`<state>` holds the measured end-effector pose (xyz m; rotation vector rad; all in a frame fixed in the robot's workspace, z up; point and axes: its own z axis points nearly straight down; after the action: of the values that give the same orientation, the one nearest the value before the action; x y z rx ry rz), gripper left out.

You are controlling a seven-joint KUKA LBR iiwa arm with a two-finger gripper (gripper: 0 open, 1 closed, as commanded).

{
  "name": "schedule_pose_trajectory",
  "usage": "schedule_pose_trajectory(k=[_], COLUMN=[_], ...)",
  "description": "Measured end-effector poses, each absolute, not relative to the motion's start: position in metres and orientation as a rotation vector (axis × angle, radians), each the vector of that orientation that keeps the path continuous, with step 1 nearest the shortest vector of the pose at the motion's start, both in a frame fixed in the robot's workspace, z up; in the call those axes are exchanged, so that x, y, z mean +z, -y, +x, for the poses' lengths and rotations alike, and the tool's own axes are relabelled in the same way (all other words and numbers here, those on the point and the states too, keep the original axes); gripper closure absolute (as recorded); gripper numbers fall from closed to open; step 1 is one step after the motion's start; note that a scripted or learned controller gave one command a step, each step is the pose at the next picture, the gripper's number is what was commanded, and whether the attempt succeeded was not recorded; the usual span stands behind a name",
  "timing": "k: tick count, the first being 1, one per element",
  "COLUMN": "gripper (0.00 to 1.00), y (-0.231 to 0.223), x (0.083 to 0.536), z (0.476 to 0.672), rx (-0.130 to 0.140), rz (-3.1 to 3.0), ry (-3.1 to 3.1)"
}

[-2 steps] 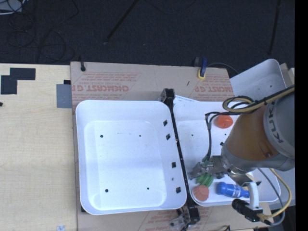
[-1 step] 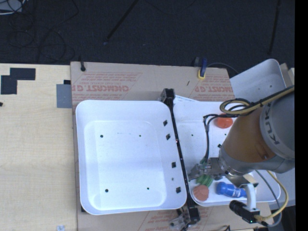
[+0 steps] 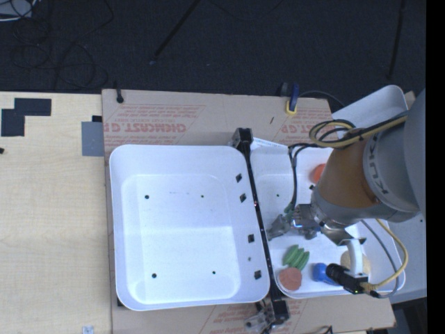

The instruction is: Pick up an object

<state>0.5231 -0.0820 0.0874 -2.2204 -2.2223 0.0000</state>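
Dark floor with loose cables beyond the far edge; pale wooden surface (image 3: pixel 49 214) in front, covered in the middle by a printed cardboard sheet (image 3: pixel 208 120). On the cardboard, two shallow white bins side by side: left bin (image 3: pixel 132 186) and right bin (image 3: pixel 274 176), separated by a dark divider rail (image 3: pixel 252 207) with clips.

Arm (image 3: pixel 368 165) reaching in from the right, angled down over the right bin, orange band above the wrist. Hand (image 3: pixel 286 223) low in the right bin, close to the divider rail, presumably lowered for a grasp. Cannot tell whether released or clenched; nothing seen between its tips.

Candidate things grouped at the near end of the right bin, likely because picking draws from that bin:
- green object (image 3: pixel 297 257), just near of the hand, apart from it;
- reddish round object (image 3: pixel 290 278), touching or just beside the green one, at the near wall;
- blue object (image 3: pixel 320 273), right of both;
- orange object (image 3: pixel 318 172), further back, partly hidden by the arm.

Obstructions: divider rail immediately left of the hand, limiting sideways clearance; yellow and black cables (image 3: pixel 334 131) looping off the wrist; a dark fitting (image 3: pixel 345 277) beside the blue object. Arm body masking much of the right bin's right side, contents there not determinable.
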Motion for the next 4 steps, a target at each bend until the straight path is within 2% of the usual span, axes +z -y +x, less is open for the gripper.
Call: schedule_pose_trajectory(k=[1, 2, 3, 4], gripper=[0.00, 0.00, 0.00, 0.00], y=[0.082, 0.082, 0.081, 0.082], x=[0.087, 0.113, 0.103, 0.103], z=[0.490, 0.516, 0.473, 0.474], rx=[0.004, 0.000, 0.006, 0.004], rz=[-2.221, -2.221, -2.218, -2.222], ry=[2.216, 2.221, 2.215, 2.215])
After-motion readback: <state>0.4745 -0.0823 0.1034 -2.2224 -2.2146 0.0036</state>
